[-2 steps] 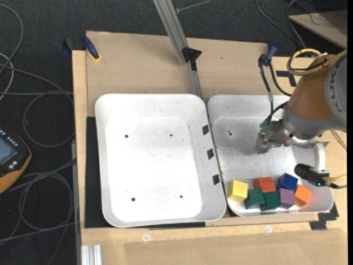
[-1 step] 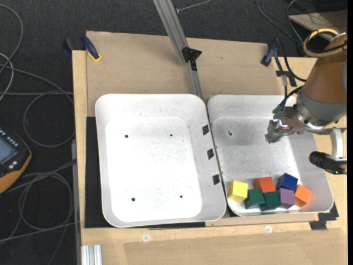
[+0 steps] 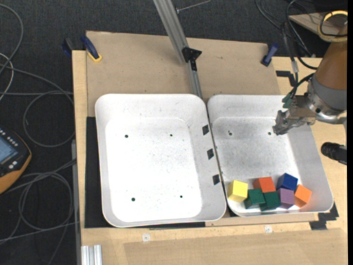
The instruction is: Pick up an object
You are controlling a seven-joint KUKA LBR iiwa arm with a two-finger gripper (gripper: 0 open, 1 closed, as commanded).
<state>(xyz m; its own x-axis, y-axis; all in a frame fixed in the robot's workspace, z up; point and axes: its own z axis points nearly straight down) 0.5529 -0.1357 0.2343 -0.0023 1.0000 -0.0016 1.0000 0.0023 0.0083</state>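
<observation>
Along the bottom of the frame runs the pale wooden edge of the bench [image 3: 182, 247], and just above it the two shallow white plastic bins sit side by side, rims touching in the middle. In the lower right of the frame, bunched against the near wall of the right-hand white bin [image 3: 309, 148], lies a cluster of small coloured blocks: a yellow cube [image 3: 239, 190] at the left end, a dark green block [image 3: 255, 197] just beside it, a second green block [image 3: 271, 201] touching that one, a red-orange block [image 3: 266, 184] behind them, a purple cube [image 3: 287, 196], a blue cube [image 3: 288, 180] behind the purple one, and an orange cube [image 3: 303, 194] at the right end close to the bin's corner. The left-hand white bin [image 3: 110, 115] shows a speckled floor with a few dark dots. Further up, over the far right part of the right-hand bin, the dark metal gripper [image 3: 279, 127] hangs on the grey arm with its orange band [image 3: 334, 70], well apart from the blocks and with nothing between its fingers; how far they are parted I cannot tell from here. Beyond the bins lies a brown board [image 3: 143, 65], a slanted grey metal rail [image 3: 174, 24] crossing it, with blue clamps at its upper corners, and dark carpet with loose cables beyond.
</observation>
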